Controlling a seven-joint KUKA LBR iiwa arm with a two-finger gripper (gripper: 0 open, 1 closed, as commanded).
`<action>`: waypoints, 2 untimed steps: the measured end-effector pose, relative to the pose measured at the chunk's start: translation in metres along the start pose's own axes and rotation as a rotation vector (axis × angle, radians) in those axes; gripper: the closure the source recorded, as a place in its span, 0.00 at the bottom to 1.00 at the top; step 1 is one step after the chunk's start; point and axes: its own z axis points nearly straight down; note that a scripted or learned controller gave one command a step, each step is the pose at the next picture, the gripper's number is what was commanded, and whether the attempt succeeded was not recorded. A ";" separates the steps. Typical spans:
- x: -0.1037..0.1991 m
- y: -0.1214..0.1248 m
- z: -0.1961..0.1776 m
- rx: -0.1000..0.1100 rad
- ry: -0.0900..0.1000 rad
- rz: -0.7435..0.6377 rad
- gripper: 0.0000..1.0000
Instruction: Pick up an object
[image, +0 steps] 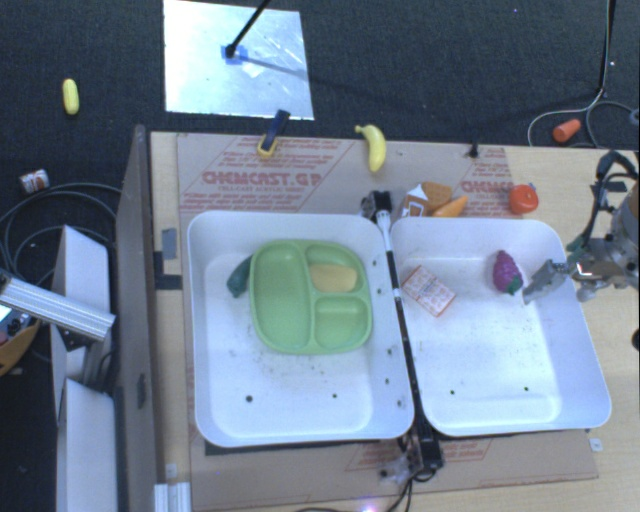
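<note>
A purple fruit-like object lies in the upper right of the right bin. A small pink-and-white packet lies to its left, near the divider. My gripper hovers over the right bin's right rim, just right of the purple object, open with nothing between its fingers. In the left bin a green divided plate carries a yellow item in its upper right compartment. A dark green object lies by the plate's left edge.
On the bench behind the bins lie a banana, an orange wedge and carrot, an orange-red ball and a yellow-and-blue tool. Cables run along the right side.
</note>
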 end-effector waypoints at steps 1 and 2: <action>-0.030 0.046 0.059 0.001 -0.002 0.002 0.00; -0.028 0.079 0.173 0.002 0.001 -0.004 0.00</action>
